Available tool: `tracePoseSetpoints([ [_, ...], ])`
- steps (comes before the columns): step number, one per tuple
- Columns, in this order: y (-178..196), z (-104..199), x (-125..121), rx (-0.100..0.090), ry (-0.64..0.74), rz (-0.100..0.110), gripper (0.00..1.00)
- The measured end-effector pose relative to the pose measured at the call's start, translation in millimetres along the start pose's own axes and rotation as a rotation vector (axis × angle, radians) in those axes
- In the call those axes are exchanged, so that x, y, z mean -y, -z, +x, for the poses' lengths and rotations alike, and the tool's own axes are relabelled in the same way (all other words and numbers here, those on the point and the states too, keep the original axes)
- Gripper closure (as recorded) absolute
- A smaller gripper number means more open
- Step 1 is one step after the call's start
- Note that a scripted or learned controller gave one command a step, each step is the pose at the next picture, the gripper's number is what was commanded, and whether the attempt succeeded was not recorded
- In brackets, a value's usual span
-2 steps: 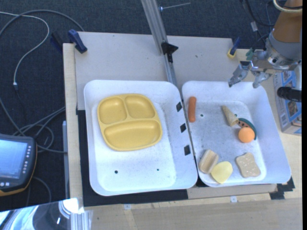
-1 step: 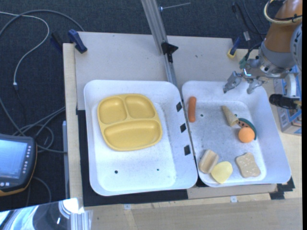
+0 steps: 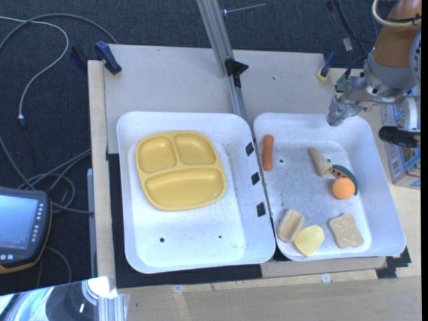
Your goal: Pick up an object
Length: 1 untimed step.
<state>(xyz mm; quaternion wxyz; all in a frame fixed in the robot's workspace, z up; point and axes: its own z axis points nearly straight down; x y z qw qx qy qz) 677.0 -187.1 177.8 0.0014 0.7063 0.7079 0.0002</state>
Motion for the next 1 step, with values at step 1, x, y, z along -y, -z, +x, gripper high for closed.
tracePoseSetpoints([
  [1,55.7,0.0,-2.0,0.0,-0.001,-0.007,1.0],
])
